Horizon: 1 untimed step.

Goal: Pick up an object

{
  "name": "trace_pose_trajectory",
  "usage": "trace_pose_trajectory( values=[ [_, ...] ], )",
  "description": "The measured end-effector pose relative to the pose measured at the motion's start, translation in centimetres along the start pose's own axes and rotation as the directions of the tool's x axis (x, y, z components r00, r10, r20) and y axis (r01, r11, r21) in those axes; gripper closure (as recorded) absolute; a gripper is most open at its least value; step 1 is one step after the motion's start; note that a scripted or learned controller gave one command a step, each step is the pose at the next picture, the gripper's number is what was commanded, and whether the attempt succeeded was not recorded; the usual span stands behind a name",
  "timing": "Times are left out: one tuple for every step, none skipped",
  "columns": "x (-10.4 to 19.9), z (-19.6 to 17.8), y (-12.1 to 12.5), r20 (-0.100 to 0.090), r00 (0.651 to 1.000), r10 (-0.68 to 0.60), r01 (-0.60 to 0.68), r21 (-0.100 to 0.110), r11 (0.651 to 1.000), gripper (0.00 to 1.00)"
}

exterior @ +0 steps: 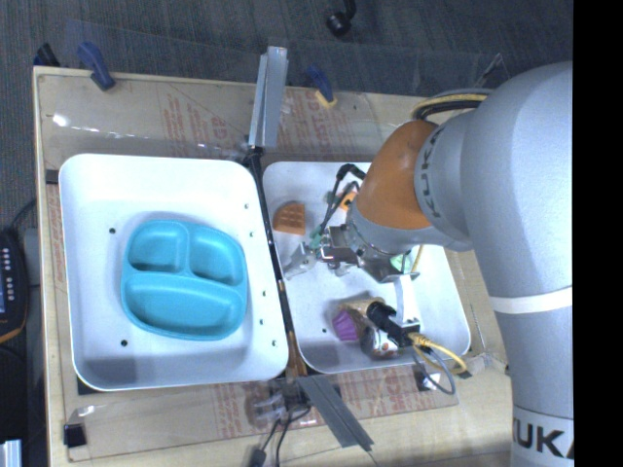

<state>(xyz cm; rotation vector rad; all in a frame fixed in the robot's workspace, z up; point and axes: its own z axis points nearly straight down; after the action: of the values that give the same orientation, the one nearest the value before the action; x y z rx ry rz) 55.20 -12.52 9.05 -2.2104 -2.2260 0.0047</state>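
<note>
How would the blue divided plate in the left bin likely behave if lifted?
The blue divided plate looks like moulded plastic, so probably stiff and light. It lies flat and wide in the left bin, so rolling seems unlikely. Its smooth rounded rim may slip from a pinch.

The arm point(487, 163) covers the right bin's point(313, 350) far right corner and most of its right wall; what lies under it cannot be told. The arm itself is cut off by the picture's lower edge. The gripper point(323, 249) is a small, blurred cluster over the bin's middle. A purple thing point(346, 325) near the bin's near wall is partly hidden, its shape unclear. A brown thing point(289, 217) by the left wall is too small to identify. A dark device point(8, 280) is cut off at the picture's left edge.
</note>
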Motion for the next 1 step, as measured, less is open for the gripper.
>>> trace_pose_trajectory(
  values=[
    [0.40, -0.14, -5.66, 0.001, 1.000, -0.001, 0.001, -0.006, 1.000, 0.00]
  ],
)
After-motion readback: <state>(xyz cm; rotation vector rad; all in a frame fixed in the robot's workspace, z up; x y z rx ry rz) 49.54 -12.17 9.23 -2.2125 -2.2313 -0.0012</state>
